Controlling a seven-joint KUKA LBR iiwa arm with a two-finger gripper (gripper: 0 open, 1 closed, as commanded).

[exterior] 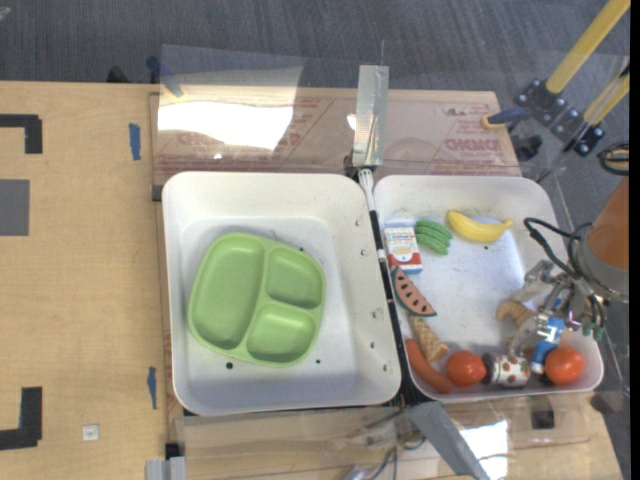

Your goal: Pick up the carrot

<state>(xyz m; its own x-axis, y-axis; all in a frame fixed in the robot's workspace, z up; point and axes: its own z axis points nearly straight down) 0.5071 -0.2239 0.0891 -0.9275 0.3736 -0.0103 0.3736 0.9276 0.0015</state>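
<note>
Wooden bench (80, 268) under two white bins, grey carpet behind. At the right bin's (500, 190) right side hangs the gripper (553, 303), wires about it; whether it is open or closed cannot be told. Just beside it lies one tan piece (513, 312); below it one blue-and-white item (543, 336), one tomato (565, 366) and one spotted item (511, 370). Farther left along the bottom wall: a second tomato (465, 368), one cone (430, 338), and the one carrot (425, 368), well apart from the gripper. Up-left: one watermelon slice (412, 290), one carton (402, 245), one pea pod (434, 236), one banana (476, 226). Left bin (190, 208): one green divided plate (258, 296).
</note>
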